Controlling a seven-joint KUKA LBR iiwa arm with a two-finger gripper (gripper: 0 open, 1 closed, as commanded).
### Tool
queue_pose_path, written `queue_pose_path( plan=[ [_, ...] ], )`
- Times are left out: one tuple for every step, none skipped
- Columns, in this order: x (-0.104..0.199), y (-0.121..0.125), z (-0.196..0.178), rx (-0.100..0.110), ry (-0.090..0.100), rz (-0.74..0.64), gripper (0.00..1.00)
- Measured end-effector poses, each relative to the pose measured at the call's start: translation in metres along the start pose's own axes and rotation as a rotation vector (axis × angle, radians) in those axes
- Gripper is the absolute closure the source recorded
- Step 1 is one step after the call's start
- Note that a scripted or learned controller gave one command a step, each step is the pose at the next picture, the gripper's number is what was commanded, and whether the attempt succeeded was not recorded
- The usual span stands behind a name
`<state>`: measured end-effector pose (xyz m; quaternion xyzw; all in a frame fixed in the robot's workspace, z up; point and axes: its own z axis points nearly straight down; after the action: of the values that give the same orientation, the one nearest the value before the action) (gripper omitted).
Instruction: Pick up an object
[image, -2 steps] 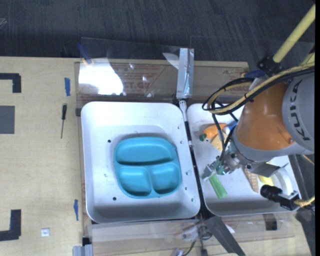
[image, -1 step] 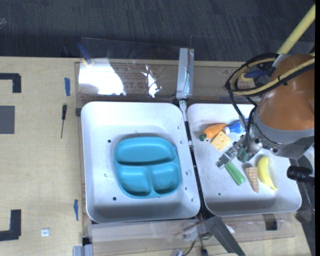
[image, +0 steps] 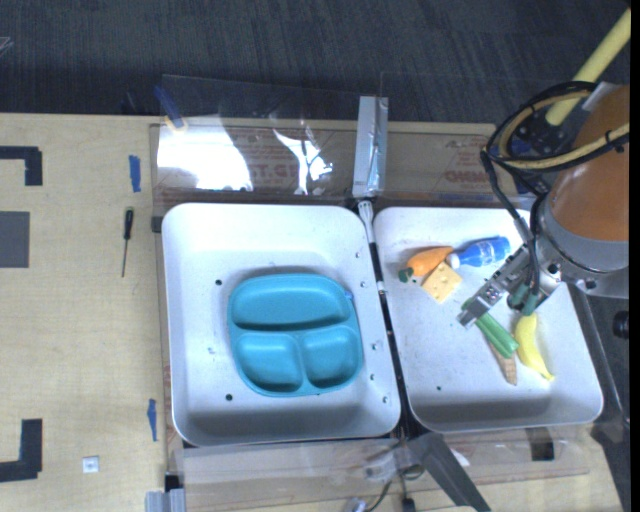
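Observation:
In the right bin (image: 480, 395) lie an orange carrot (image: 428, 261), a yellow cheese wedge (image: 442, 283), a blue and white bottle (image: 479, 252), a green stick-like item (image: 497, 336) and a yellow banana (image: 530, 347). My gripper (image: 497, 297) hangs low over the right half of this bin, just above the green item's upper end and left of the banana. Its metal fingers (image: 474, 311) point down-left. Nothing shows between them.
The left bin (image: 195, 250) holds a blue divided tray (image: 293, 332). A clear plastic wall (image: 270, 160) stands behind both bins. The arm's grey and orange body (image: 590, 210) with black cables covers the right bin's far right corner.

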<state>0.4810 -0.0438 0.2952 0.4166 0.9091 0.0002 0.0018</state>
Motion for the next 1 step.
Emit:
queue_pose_path(
  plan=[
    [0.0034, -0.0014, 0.1142, 0.007, 0.010, -0.113, 1.00]
  ],
)
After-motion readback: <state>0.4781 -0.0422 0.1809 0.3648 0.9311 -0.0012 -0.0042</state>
